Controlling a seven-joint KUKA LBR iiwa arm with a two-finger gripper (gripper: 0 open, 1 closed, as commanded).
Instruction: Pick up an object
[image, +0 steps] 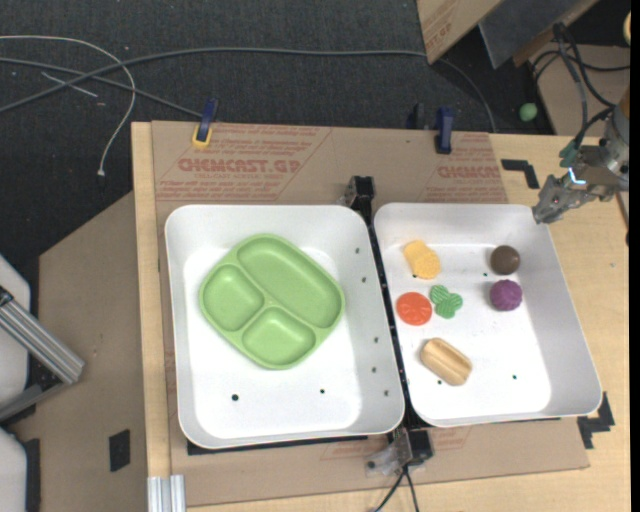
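Here I see the hot dog bun (445, 360) lowest in the right bin (570, 345), farthest from my tool (551, 203). Nearer it lie the purple ball (506, 294) and brown ball (504, 259). The tool hangs just beyond the bin's far corner, grip state unreadable.

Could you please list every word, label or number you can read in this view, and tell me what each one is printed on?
"CICHCAST.GP", as near as it reads, in faded red on the cardboard sheet behind the left bin; the letters are blurred, so the spelling is uncertain.
A second red print of the same kind on the cardboard behind the right bin, too faint to spell out.
The toy foods, the green plate and the bins carry no readable text.
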